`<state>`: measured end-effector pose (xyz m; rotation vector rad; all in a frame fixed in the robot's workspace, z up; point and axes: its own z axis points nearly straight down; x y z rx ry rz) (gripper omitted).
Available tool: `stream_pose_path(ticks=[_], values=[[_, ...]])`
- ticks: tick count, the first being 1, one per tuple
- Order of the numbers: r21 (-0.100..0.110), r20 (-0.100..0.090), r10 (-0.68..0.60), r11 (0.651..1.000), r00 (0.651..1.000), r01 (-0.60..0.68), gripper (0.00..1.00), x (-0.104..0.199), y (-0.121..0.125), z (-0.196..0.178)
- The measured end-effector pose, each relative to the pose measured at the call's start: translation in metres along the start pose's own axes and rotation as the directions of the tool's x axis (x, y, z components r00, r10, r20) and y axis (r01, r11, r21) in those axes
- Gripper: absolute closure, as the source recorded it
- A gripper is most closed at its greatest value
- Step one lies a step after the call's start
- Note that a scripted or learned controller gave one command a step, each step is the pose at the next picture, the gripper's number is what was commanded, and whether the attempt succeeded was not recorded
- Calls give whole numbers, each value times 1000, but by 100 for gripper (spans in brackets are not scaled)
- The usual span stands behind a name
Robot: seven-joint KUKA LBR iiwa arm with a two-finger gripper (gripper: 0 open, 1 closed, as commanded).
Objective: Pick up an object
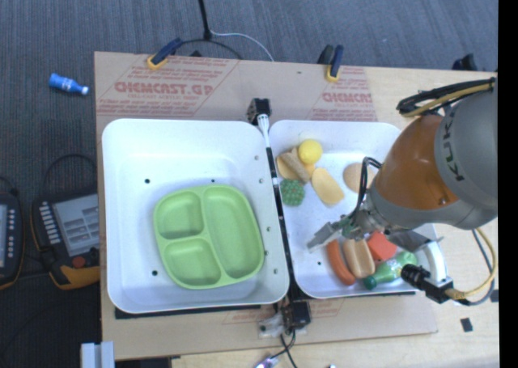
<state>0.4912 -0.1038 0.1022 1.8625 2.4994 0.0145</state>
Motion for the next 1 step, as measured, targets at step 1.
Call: stream_pose_path(ticks=[1], values=[[9, -5, 22, 1000, 1000, -22, 0, 2, -3, 11]])
